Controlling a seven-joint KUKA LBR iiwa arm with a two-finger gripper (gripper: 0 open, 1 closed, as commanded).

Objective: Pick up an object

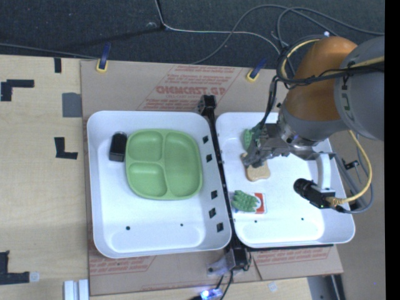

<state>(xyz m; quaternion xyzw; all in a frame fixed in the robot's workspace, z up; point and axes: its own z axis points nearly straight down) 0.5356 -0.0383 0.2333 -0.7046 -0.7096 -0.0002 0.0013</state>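
Claw hangs just over a tan biscuit-like piece in the right bin — apart or together, I cannot tell. It looks light, stiff, perhaps crumbly — best pinched gently across its narrower sides.

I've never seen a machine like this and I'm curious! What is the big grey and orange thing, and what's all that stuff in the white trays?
That big thing is a robot arm. A computer program moves it, and its job is to pick something up. The picture comes from one camera fixed above the bench, looking down at a slant. The arm reaches in from the right. Its grasping part, called the end effector, hangs over the right bin, just above a tan piece. I can't tell if it has hold of anything. A green leafy toy and another green thing lie there too. The left bin holds a green divided plate with a small black block beside it.
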